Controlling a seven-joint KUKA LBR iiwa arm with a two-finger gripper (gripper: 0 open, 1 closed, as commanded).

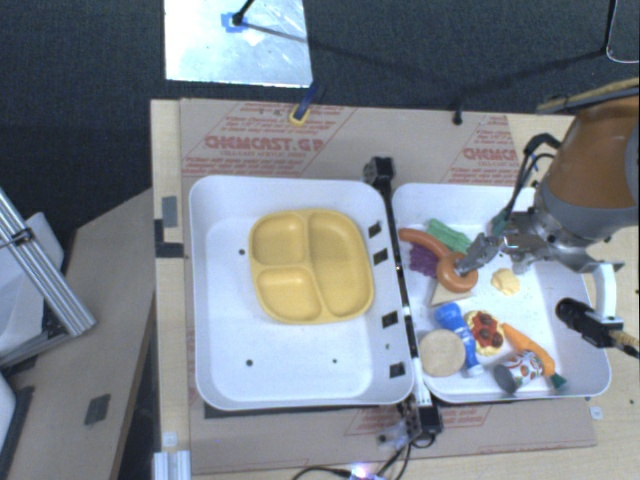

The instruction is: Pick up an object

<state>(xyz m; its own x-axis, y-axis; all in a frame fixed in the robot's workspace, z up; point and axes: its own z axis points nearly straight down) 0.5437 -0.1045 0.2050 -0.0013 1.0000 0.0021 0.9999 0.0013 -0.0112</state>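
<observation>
Two shallow white bins sit side by side on a wooden bench (120, 268) covered with a cardboard sheet (400, 133), and dark carpet lies beyond the bench's far edge. A shiny metal square (238, 28) with a scrap of blue tape lies on that carpet, and a length of aluminium frame (35, 268) leans at the bench's left side. The left bin (215, 368) holds a yellow divided plate (310, 268) near its middle. The right bin (590, 368) is crowded with toy food. An orange sausage (420, 239), a green piece (452, 236) and purple grapes (424, 260) are along its left wall. A pale yellow lump (506, 282) lies towards its right side. Towards its near edge are a blue item (450, 318), a round tan biscuit (438, 352), a yellow and red piece (486, 334), a carrot (526, 344) and a small can (514, 374). The orange ring doughnut (462, 276) lies left of the bin's centre, glossy and brownish orange with a dark hole, partly on a tan wedge (444, 293). The gripper (476, 258) is right above the doughnut and seems to touch its upper rim, but I cannot tell whether it is apart or closed. The cardboard is printed in red with "CHEMCAST GP", upside down, near its far left corner and again, partly hidden, at its far right.
</observation>
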